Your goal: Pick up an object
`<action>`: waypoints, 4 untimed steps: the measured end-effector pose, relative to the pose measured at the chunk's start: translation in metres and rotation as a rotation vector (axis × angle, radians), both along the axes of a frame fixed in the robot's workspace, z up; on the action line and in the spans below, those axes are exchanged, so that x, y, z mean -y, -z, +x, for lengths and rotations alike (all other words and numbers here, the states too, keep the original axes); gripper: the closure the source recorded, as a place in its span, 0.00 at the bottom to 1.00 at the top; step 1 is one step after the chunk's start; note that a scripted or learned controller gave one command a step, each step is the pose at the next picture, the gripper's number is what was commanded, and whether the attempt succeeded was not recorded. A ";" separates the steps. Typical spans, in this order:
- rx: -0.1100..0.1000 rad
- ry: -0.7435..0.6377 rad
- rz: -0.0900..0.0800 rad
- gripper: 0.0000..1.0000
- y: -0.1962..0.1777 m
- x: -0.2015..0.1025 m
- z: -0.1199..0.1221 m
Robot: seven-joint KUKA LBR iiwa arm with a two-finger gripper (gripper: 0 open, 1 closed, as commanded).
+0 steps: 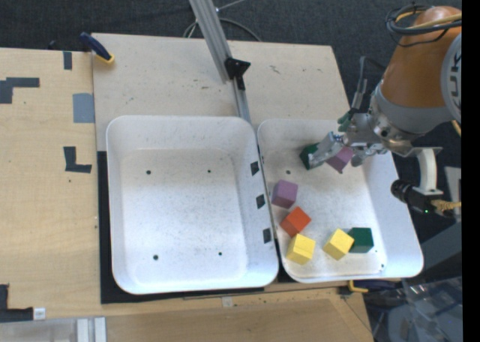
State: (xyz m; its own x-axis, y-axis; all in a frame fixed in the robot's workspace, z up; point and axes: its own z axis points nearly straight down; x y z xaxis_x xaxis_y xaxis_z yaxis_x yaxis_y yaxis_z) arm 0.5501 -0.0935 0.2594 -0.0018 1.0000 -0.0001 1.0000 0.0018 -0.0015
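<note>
Camera view: right bin (390,205) held purple (284,193), orange (295,220), two yellow (301,247) and green (361,239) blocks. Gripper (335,154) pinched a purple block (341,158) beside a dark green block (308,156).

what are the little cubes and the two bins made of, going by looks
Cubes, like the orange cube and yellow cube: probably painted wood or plastic, with flat matte colour and crisp edges. Left bin and right bin: likely moulded plastic, with smooth white walls and rounded corners.
</note>
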 end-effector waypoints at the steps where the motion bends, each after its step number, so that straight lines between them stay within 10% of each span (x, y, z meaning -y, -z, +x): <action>1: 0.010 0.003 -0.004 0.00 -0.083 0.042 0.016; 2: -0.008 0.000 0.001 0.00 0.082 -0.002 0.035; 3: 0.005 -0.004 0.001 0.00 0.044 -0.038 0.064; 4: -0.007 0.007 -0.003 0.00 0.123 0.056 0.067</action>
State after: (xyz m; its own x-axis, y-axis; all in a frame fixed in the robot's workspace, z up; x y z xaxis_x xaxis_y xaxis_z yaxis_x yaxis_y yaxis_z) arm 0.6171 -0.1494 0.1366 0.0055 1.0000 -0.0034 0.9999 -0.0055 -0.0087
